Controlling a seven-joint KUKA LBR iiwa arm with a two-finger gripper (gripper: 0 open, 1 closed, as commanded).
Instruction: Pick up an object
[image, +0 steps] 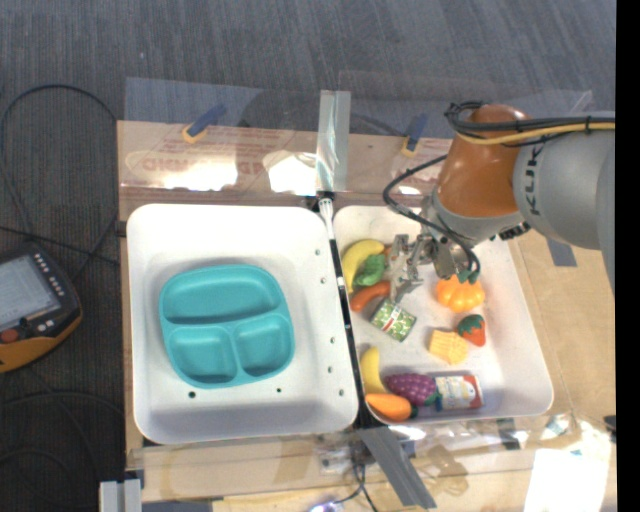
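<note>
Bench (165, 150), brown board surface, is seen carrying two white bins set side by side, touching at centre. Left bin (150, 300) is placed at 9 o'clock, right bin (525, 340) at 3 o'clock. Blue tape strip (203, 123) is stuck at 11 o'clock.

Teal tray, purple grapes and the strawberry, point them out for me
teal tray (226, 322), camera view, its large top compartment
purple grapes (412, 386), camera view, middle of the bunch
strawberry (472, 329), camera view, its red body

Two bins sit side by side on the bench: the left bin (150, 250) holds a tray (227, 322), the right bin (525, 350) a scatter of toy food, with a banana (358, 256) at its far left and grapes (412, 386) near its front.
</note>
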